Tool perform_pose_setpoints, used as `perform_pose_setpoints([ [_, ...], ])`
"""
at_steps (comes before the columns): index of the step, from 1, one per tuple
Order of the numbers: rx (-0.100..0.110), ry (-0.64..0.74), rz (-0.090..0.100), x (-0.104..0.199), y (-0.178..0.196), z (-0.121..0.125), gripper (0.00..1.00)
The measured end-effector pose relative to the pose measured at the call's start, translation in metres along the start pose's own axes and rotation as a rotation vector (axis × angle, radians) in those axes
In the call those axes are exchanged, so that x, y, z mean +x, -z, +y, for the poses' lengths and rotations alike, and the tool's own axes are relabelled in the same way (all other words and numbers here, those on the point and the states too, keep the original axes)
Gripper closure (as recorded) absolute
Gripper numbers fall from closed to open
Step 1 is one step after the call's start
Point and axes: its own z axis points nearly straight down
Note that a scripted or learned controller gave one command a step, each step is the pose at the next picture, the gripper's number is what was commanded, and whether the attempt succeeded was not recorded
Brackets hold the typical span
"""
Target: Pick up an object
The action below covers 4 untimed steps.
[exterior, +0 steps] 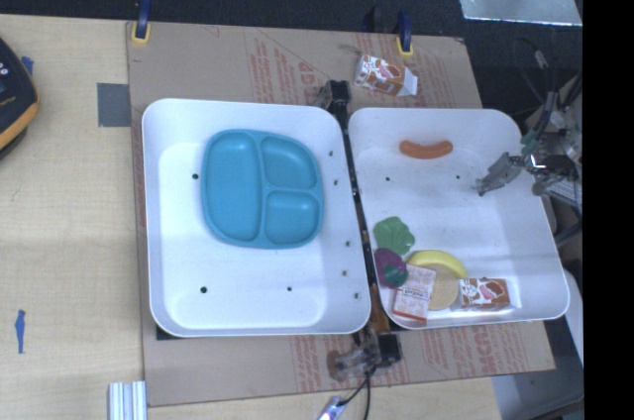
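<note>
The right bin (515, 230) holds a reddish sausage (426, 149) near its back wall. A green leafy toy (393, 233), a purple piece (389, 266), a yellow banana (440, 262) and two printed packets (416, 294) (483, 292) are heaped at its front left. My gripper (495, 176) reaches in from the right edge and sits low over the bin's bare right side. It is to the right of the sausage and a little nearer the front, and I see nothing in it.
The left bin (168, 240) holds a blue divided plate (263, 188). Another printed packet (385, 76) lies on the cardboard behind the right bin. Clamps stand at the cardboard's back edge, and a black-and-yellow device (14, 101) sits at far left.
</note>
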Motion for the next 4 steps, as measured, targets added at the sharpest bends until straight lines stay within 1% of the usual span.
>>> perform_pose_setpoints([
  [1, 0.001, 0.001, -0.001, 0.012, -0.119, 0.075, 0.00],
  [2, -0.002, -0.001, 0.001, 0.032, -0.091, 0.110, 0.00],
  [3, -0.004, -0.001, -0.001, 0.012, 0.018, 0.084, 0.00],
  [4, 0.003, 0.001, 0.001, 0.068, -0.098, 0.109, 0.00],
])
